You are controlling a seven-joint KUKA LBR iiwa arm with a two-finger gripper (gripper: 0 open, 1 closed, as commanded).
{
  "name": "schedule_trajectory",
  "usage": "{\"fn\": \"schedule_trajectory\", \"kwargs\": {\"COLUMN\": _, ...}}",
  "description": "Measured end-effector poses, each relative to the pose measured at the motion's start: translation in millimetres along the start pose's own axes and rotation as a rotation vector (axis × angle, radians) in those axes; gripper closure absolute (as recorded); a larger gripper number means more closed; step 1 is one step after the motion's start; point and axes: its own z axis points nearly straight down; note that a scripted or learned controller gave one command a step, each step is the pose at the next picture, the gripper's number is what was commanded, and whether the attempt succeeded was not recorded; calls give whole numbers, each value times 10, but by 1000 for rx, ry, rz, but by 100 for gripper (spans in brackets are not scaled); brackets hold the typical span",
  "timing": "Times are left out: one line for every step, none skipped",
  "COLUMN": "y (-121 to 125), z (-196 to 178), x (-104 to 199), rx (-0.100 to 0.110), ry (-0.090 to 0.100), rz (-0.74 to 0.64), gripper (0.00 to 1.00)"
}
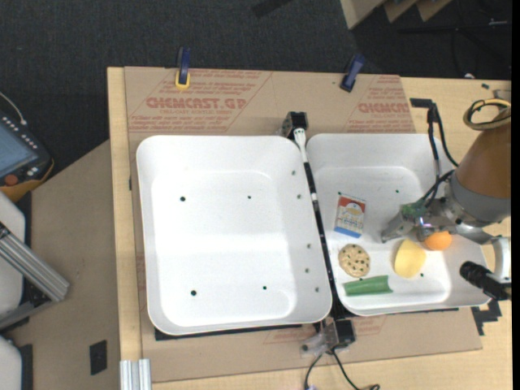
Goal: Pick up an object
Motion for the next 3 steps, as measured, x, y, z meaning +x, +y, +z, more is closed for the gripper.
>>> {"fn": "schedule_trajectory", "kwargs": {"y": -4, "z": 0, "x": -2, "rx": 1, "ry": 0, "rz": 1, "gripper": 0}}
{"fn": "schedule_trajectory", "kwargs": {"y": -3, "z": 0, "x": 0, "rx": 0, "ry": 0, "rz": 0, "gripper": 0}}
{"fn": "schedule_trajectory", "kwargs": {"y": -4, "z": 0, "x": -1, "rx": 0, "ry": 0, "rz": 0, "gripper": 0}}
